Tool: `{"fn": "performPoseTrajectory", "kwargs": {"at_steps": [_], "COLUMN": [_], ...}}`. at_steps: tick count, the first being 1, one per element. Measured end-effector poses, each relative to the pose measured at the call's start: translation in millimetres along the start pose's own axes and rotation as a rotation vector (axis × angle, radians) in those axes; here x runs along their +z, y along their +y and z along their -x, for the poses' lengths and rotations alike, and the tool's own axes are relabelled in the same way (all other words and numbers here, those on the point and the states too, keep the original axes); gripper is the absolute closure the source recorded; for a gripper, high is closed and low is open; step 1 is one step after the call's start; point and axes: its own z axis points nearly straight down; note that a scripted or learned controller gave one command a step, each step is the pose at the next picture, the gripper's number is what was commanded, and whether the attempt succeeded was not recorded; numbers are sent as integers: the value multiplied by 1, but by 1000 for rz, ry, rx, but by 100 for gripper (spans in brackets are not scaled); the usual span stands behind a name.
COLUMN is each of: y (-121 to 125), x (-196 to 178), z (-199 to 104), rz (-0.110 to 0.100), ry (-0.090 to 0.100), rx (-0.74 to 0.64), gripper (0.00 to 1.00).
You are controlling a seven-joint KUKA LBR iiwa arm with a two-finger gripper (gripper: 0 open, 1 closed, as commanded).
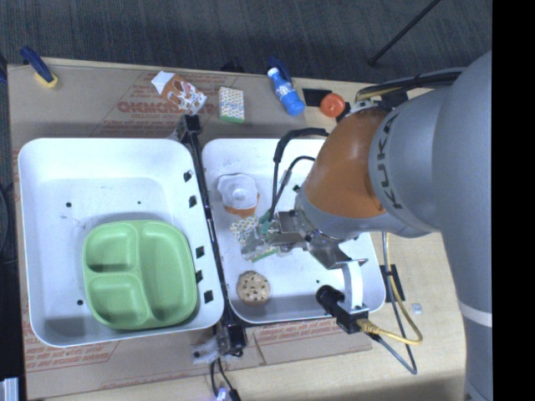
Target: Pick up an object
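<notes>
Lying flat near pincer (266,234): round cookie (252,287).

Even, bright overhead light, soft shadows inside the white bins (50,153), slightly soft focus overall.

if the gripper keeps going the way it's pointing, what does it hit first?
Likely the crinkly wrapped item just off the gripper, which points toward the view's left, low in the right bin. Beyond it comes the divider between the bins. Depth is unclear from above.

Grey KUKA arm (435,165), orange band (347,174) above wrist, black lettering, thin black cables, yellow cable.
</notes>
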Motion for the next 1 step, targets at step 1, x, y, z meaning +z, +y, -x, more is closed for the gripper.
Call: {"fn": "performPoseTrajectory", "kwargs": {"at_steps": [1], "y": [0], "x": [-14], "z": [37], "rz": [2], "ry": [0], "rx": [3], "gripper": [100]}}
